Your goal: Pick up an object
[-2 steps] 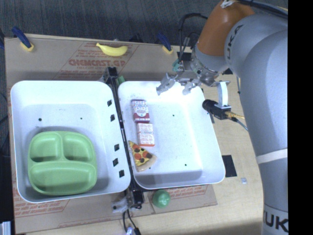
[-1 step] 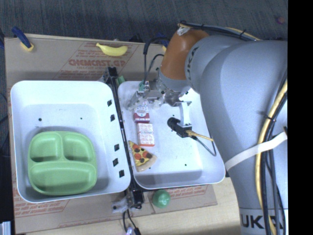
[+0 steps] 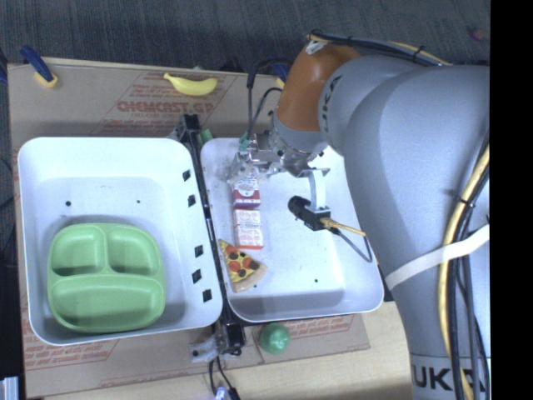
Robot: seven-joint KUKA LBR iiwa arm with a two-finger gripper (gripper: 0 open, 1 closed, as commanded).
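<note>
Faint red letters, apparently "CHEMCAST GP", run across the brown cardboard sheet point(image 3: 125, 107) at upper left, and white letters "UK" stand on the arm's base point(image 3: 441, 379) at lower right.

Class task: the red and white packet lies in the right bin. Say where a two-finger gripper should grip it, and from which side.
Probably from straight above, across the narrow middle of the red and white packet. It lies flat and long, running away from the camera, so its long edges suit the fingers. The pizza slice toy crowds its near end; the gripper is over its far end.
</note>
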